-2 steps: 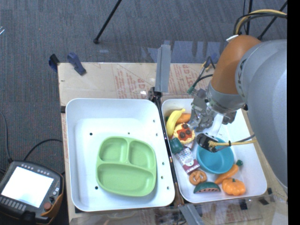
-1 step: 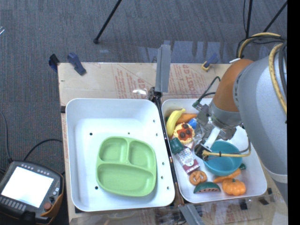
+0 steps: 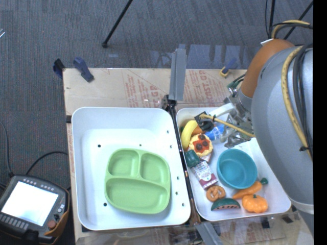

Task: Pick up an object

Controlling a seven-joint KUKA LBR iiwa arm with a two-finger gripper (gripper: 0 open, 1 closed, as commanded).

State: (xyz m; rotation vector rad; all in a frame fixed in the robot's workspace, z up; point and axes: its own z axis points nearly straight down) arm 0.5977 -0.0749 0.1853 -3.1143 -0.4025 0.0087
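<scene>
The gripper (image 3: 231,130) hung over the right bin (image 3: 276,195), at twelve o'clock from the bowl (image 3: 236,168), probably choosing a toy; its grip state couldn't be told.

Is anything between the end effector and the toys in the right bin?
Nothing visible. The end effector is low over the right bin, at its far side, beside the banana and above the blue bowl. The toys lie uncovered, packed close together.

The cardboard-topped bench (image 3: 133,88) carries two white bins: left bin (image 3: 84,137) at nine o'clock, right bin (image 3: 273,188) at three.
</scene>
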